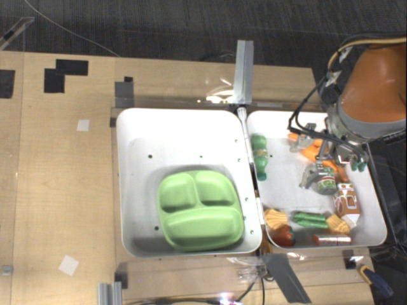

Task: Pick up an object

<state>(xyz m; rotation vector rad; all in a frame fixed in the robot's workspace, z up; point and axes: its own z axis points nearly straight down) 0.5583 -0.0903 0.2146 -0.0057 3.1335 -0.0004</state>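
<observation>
While arm (372, 88) hangs over right bin (379, 230), I see gripper (323, 170) low among toys; claw state I cannot tell. Green tray (200, 210) in left bin (137, 145).

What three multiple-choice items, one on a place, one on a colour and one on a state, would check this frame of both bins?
1. Where does the sectioned tray lie?
A. in the left bin
B. in the right bin
C. on the bench outside the bins

2. What colour is that tray?
A. white
B. orange
C. green

3. How does the gripper stand to the right bin?
A. parked over the left bin
B. down among the small items in the right bin
C. away from both bins

Answers: 1 A, the tray rests on the left bin's floor near its front edge. 2 C, it is light green against the white bin. 3 B, the gripper sits low among the items in the right bin's middle.
</observation>
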